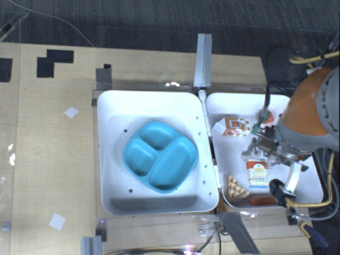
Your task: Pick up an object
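My gripper (pixel 264 149) hangs over the middle of the right bin (pixel 223 108), on the grey arm with the orange band (pixel 305 108). Just below it in the view lies a small orange, white and blue carton (pixel 257 175). A white and orange packet (pixel 234 126) lies to the gripper's upper left. A pizza-slice toy (pixel 237 187) and a reddish sausage-shaped piece (pixel 262 200) lie near the bin's front wall. Part of the right bin's floor is hidden by the arm.
The left bin (pixel 114 142) holds a blue divided plate (pixel 160 155) at its middle. A metal post (pixel 203 62) stands behind the wall between the bins. Cables (pixel 313 209) hang at the arm's right side. Wooden bench (pixel 48 158) lies to the left.
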